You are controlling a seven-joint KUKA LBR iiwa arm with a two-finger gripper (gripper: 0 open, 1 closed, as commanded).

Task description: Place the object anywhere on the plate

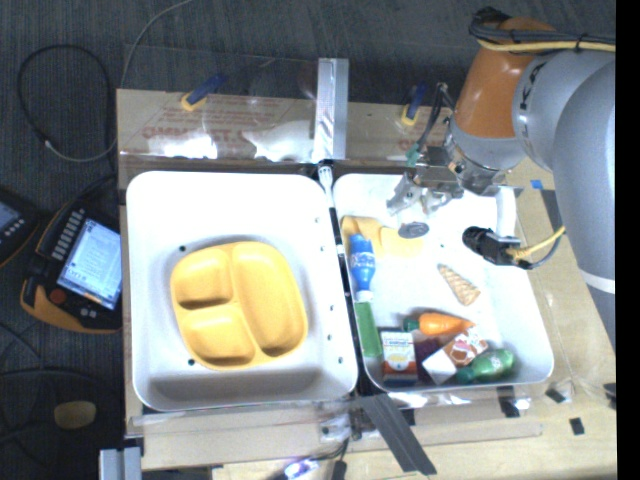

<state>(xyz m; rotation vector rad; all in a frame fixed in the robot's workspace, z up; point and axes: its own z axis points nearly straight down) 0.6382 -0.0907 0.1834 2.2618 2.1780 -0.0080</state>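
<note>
plate: the yellow plastic plate with three compartments (238,311) lies in the left white bin (150,208), a little left of that bin's middle, nothing on it.
objects: the right white bin (535,308) holds the candidates. a blue and white tube (361,264) and a green stick (367,328) lie along its left wall, a tan ridged cone (459,284) sits near the middle, and an orange carrot toy (441,323) tops a cluster of small packets at the near edge. none of them is on the plate yet.
gripper: the grey two-finger gripper (425,196) hangs over the far part of the right bin, under the orange-banded wrist (492,88). i cannot tell whether it is spread or pressed together, and nothing is seen pinched in it.
step in hand: judged as still the pick, since no object is visibly held.
doing it well: choose a piece that stands apart, such as the cone, rather than the crowded near cluster; come down straight over its middle.
carry: lift clear of the divider between the bins before crossing left.
release: lower over one compartment, so the piece settles inside the raised rim.
</note>
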